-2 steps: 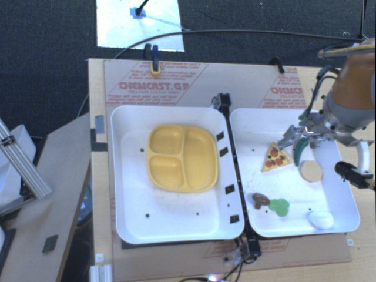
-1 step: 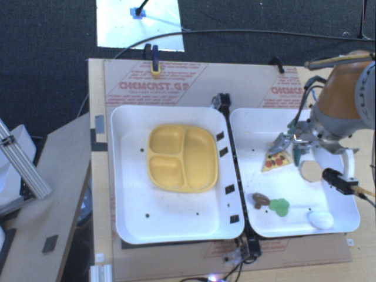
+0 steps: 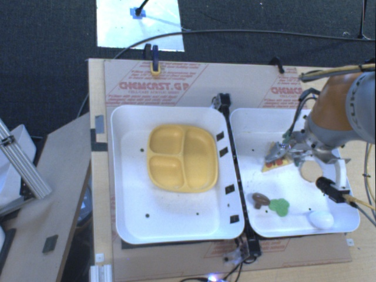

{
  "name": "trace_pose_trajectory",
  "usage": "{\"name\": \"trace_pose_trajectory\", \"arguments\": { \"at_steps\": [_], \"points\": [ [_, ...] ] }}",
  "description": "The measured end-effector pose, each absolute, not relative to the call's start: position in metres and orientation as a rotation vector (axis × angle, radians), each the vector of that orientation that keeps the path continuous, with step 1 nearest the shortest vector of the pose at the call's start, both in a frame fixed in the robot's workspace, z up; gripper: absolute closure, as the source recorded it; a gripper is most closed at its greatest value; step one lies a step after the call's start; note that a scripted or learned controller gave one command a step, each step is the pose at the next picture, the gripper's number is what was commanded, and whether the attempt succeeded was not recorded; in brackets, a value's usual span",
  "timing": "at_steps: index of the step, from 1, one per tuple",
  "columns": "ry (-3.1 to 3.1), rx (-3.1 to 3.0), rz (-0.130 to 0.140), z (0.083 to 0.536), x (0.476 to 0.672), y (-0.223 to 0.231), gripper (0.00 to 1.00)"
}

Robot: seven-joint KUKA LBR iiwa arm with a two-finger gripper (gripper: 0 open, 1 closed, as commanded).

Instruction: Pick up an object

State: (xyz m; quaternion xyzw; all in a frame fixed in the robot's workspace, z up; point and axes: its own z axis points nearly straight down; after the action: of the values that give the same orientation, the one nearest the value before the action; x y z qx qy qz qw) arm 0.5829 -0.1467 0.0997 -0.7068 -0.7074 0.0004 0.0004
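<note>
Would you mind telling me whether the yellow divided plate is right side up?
Right side up: the yellow plate shows three hollow compartments facing upward.

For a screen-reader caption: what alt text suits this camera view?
A grey-and-orange robot arm lowers its gripper over a pizza-slice toy in the right bin, near a green toy and white egg. The left bin holds a yellow divided plate.

yellow plate (image 3: 183, 158) filling left bin (image 3: 130, 216), arm (image 3: 341, 107) over right bin (image 3: 252, 131)

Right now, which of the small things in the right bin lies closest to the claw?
The pizza slice: it lies right at the claw. The brown piece, green piece and white egg all sit farther off, near the bin's front edge.
</note>
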Motion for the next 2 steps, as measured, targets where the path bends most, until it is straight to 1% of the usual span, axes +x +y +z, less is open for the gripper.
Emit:
{"name": "trace_pose_trajectory", "arguments": {
  "at_steps": [1, 2],
  "points": [
    [-2.225, -2.223, -0.003, 0.085, 0.585, -0.147, 0.0],
    [-2.227, -2.225, -0.007, 0.097, 0.586, -0.147, 1.0]
  ]
}}
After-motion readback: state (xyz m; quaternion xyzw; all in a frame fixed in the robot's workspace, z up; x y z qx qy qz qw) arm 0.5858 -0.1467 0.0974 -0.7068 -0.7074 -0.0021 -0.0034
